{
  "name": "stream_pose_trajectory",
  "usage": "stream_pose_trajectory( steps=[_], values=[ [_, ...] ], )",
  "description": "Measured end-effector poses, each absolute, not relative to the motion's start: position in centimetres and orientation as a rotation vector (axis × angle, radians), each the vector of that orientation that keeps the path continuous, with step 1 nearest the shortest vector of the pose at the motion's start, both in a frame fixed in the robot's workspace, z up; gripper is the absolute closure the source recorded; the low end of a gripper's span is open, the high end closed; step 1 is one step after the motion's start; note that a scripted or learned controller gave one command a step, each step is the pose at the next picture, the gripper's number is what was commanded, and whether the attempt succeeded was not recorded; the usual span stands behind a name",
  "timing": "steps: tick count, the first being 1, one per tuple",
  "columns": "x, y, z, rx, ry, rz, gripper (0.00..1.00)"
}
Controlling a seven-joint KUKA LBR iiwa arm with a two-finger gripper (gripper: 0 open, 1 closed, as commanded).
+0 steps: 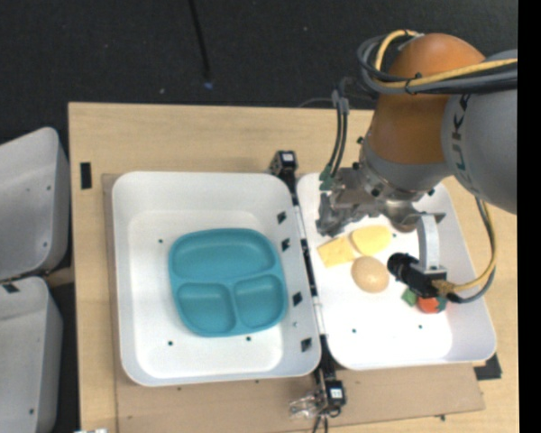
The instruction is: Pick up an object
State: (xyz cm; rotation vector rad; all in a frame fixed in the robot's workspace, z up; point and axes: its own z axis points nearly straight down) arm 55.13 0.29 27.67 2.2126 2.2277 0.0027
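Observation:
In the right bin, a yellow wedge lies next to a paler yellow piece. A tan egg-shaped thing sits just in front of them. My gripper hangs low over the bin's left side, right behind the yellow wedge and close to the wall between the bins. Nothing shows in its grasp. The wrist hides the back of the right bin.
The left bin holds a teal divided tray in its middle. A small red-orange bit lies at the right of the right bin. White floor shows in the front half of the right bin.

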Motion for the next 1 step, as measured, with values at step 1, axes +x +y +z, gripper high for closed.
stream_pose_trajectory(
  steps=[1],
  values=[
    [56.36,5.77,25.53,2.215,2.228,-0.002,1.0]
  ],
)
